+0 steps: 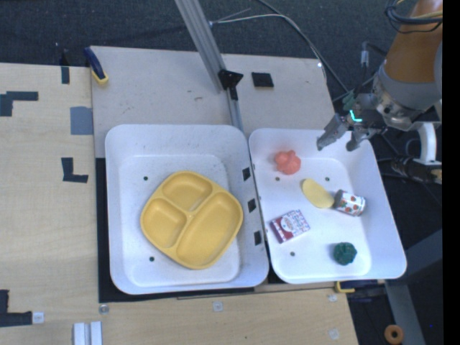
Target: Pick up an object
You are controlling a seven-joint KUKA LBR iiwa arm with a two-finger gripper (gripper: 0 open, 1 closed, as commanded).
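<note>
Inside the right bin [381, 214] we count five small things, any of which could be the one to pick up. Nearest the far edge lies a reddish-orange lump [287, 162], soft in outline. Toward the near side from it, and a little to the right, we see a pale yellow oval piece [316, 193], and touching its right end is a small cup or can lying on its side [350, 203], white with red marks. Left of these, close to the bin's left wall, rests a flat red and white packet [290, 226], slightly tilted. Near the front right corner sits a dark green ball [345, 252], well apart from the rest. Above the far right corner of this bin we find the gripper [336, 139], its two dark fingers spread apart with nothing between them, clear of all five things. Behind it the grey wrist leads up to the arm's orange band [417, 45] at the right edge of the view. Beside this bin, to the left, the left bin [122, 192] holds a yellow divided plate [191, 219] with three compartments. Both bins rest on a light bench [165, 88], where a slanted metal pole [205, 38] rises from the far side.
</note>
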